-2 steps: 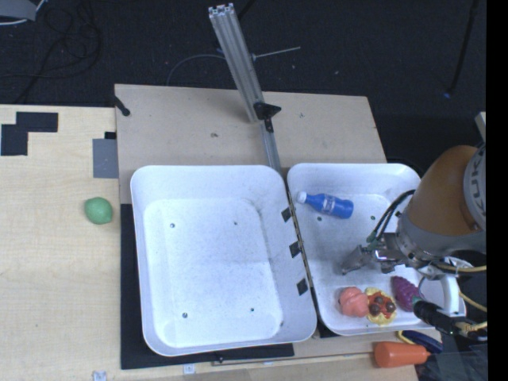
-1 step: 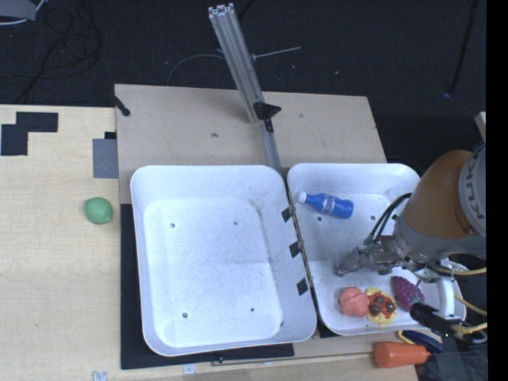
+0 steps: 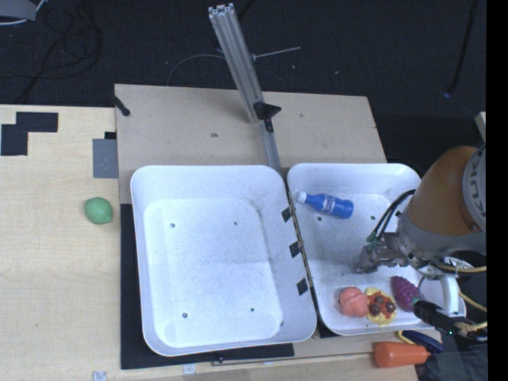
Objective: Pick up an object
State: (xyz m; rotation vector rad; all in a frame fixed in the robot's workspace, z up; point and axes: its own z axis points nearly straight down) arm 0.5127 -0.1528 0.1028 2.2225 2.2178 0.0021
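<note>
The right bin point(image 3: 349, 177) holds a blue bottle point(image 3: 328, 205) lying on its side near the back. At the bin's front lie a red-orange fruit-like piece point(image 3: 352, 301), a yellow and red piece point(image 3: 380, 305) and a purple piece point(image 3: 406, 292). My gripper point(image 3: 370, 262) hangs low over the bin floor, just behind those three pieces and in front of the bottle. The arm's orange band point(image 3: 448, 193) rises to its right. Nothing shows between the fingers.
The left bin point(image 3: 159, 182) sits beside the right one. A green ball point(image 3: 99, 210) rests on the wooden bench at far left. An orange object point(image 3: 399, 354) lies outside the right bin's front edge. A metal rail point(image 3: 242, 62) slants up behind the bins.
</note>
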